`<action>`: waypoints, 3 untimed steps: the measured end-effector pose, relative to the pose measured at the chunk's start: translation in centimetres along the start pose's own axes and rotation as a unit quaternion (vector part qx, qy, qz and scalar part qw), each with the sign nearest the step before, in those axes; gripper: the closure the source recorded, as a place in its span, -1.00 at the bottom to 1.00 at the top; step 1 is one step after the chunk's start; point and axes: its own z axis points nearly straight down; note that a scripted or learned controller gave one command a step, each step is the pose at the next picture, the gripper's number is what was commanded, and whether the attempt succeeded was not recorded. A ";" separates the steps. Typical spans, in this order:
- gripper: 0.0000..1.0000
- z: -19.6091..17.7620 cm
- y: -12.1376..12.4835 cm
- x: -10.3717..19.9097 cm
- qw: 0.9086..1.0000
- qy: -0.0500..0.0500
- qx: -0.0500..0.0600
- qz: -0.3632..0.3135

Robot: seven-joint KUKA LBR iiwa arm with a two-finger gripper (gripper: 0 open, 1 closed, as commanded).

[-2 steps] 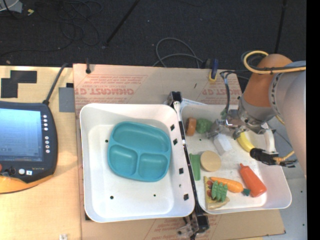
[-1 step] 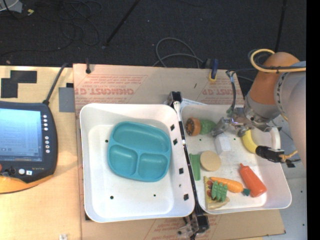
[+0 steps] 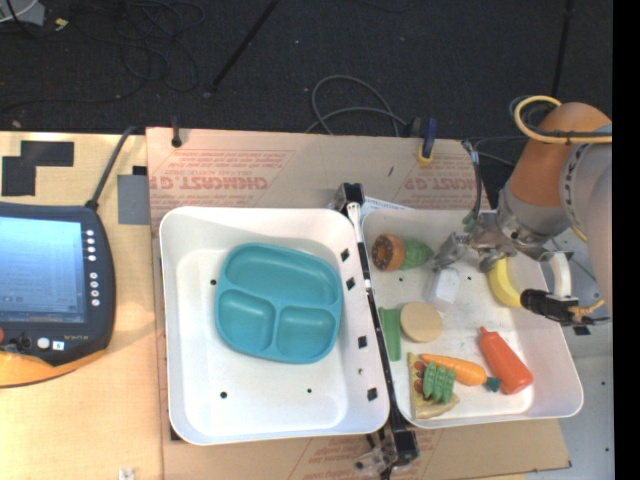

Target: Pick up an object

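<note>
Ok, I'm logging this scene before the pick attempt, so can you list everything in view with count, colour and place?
bins: two, white, side by side on the bench
divided plate: one, teal, left bin
banana: one, yellow, right bin, far right
bottle: one, red-orange, right bin
carrot: one, orange, right bin, front
round disc: one, tan, right bin, centre
tablet: one, black, left of the bins
arm: one, grey and orange, from the right
tool: one, metal, over the right bin
</note>
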 end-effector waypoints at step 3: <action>-1.00 -0.2 0.1 -0.5 1.000 0.001 0.000 -0.005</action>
